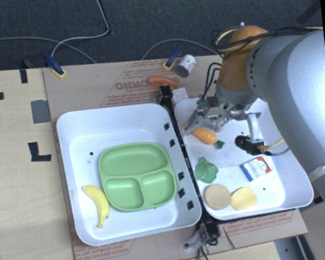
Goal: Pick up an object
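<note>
My claw (203, 119) hangs low over the carrot (205, 135) because I want to grab it. I cannot tell how my claw is set.

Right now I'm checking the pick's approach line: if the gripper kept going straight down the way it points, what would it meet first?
Most likely the orange carrot, lying just below the gripper on the right bin floor. Depth is hard to judge from this slanted view, so it could miss and meet bare floor beside it.
</note>
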{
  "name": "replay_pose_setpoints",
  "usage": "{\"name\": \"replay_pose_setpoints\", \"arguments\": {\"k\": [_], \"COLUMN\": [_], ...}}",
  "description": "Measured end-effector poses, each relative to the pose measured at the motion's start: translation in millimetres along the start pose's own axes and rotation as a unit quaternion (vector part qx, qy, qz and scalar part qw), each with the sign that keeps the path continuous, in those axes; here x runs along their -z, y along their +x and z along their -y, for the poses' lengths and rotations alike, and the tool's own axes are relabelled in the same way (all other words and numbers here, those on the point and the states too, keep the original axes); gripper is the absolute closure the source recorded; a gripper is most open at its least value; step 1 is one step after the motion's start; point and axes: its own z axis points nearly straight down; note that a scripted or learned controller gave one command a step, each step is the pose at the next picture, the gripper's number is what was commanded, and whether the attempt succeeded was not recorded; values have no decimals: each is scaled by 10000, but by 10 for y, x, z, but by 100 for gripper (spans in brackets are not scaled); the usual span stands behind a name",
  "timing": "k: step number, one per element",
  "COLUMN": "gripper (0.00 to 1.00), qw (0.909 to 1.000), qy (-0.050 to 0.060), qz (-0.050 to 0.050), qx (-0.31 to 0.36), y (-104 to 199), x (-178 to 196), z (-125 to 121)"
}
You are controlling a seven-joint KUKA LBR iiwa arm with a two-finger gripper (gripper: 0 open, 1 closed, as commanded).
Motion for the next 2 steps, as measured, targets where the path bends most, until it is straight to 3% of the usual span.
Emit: {"name": "replay_pose_setpoints", "arguments": {"k": [1, 2], "gripper": [0, 0], "qw": [10000, 10000], "qy": [0, -6], "qz": [-5, 0], "qx": [3, -1], "y": [-53, -26], "x": [0, 3], "z": [-45, 95]}}
